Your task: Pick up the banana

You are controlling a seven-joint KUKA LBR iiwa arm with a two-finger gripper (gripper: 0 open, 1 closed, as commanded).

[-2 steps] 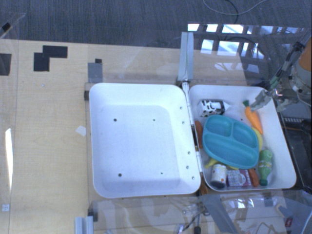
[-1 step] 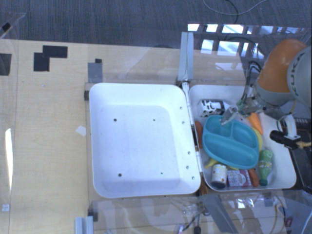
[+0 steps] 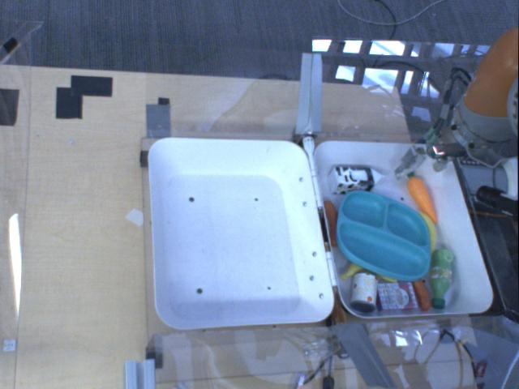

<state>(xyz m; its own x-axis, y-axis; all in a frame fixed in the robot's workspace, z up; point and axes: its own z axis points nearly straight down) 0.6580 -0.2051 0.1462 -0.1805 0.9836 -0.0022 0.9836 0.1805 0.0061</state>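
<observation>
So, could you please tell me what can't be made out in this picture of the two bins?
- Banana: just a yellow sliver in the camera view; the blue tray covers the rest.
- Gripper: small and blurred, fingers unclear.
- Arm: cut off by the right edge.
- Items under the tray's near edge, like the small can: partly hidden, labels unreadable.

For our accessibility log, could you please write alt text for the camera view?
The gripper hangs over the right bin's far corner, above a carrot. A blue tray covers most of the banana, among other items; the left bin sits alongside.
</observation>
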